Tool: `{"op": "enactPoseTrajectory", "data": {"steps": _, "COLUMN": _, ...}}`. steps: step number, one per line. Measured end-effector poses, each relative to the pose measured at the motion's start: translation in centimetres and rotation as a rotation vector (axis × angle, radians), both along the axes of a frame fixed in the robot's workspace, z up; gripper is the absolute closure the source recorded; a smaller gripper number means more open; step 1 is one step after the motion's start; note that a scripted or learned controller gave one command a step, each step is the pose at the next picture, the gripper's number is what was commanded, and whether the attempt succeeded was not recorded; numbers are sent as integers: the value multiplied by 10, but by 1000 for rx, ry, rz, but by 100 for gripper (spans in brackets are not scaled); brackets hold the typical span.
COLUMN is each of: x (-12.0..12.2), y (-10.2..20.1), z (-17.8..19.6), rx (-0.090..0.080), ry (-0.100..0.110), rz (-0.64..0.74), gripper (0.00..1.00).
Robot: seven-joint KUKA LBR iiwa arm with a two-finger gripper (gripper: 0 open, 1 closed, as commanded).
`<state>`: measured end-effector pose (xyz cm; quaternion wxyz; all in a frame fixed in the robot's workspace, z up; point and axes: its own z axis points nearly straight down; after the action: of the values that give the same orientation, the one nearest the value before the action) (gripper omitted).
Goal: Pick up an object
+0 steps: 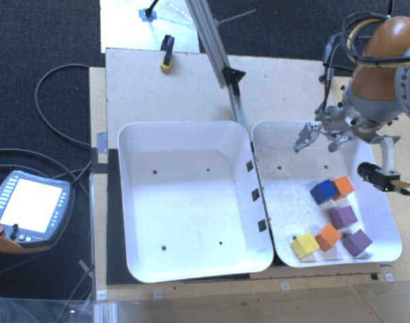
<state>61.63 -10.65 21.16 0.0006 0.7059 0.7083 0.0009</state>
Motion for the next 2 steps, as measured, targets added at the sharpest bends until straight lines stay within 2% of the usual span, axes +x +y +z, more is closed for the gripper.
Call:
{"op": "enactPoseTrajectory", "data": {"steps": 1, "x": 24, "y": -72, "z": -125, "rx": -2, "ry": 5, "rz": -5, "gripper": 0}}
{"op": "enactPoseTrajectory", "data": {"steps": 2, "x": -34, "y": -48, "z": -122, "rx": 1, "ry": 5, "rz": -2, "gripper": 0}}
